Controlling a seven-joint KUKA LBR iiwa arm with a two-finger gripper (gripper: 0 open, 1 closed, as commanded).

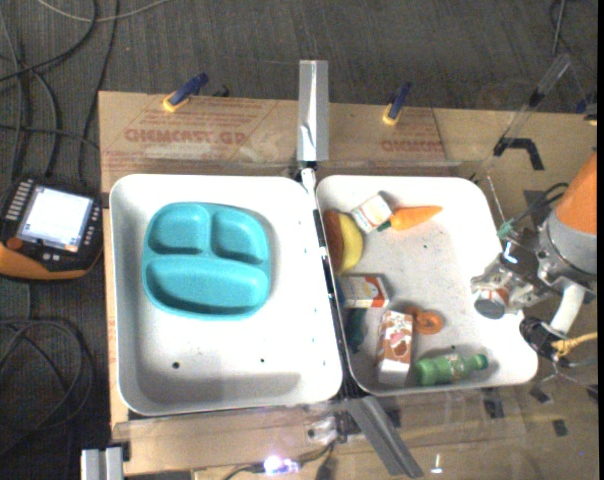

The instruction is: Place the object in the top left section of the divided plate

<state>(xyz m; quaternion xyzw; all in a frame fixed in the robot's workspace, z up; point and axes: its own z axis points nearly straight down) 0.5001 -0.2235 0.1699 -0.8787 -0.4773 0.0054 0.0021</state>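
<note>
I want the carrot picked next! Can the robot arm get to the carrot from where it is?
Probably yes. The carrot lies uncovered near the right bin's top edge, and the gripper hovers over that bin's right side with bare floor between them.

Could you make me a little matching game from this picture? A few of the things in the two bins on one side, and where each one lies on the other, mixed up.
Things:
1. divided plate
2. carrot
3. green bottle
4. banana

Places:
A. near edge of the right bin, lying on its side
B. far part of the right bin, pointing right
C. left bin
D. right bin, against the wall shared with the left bin

Pairs: 1-C, 2-B, 3-A, 4-D
</note>
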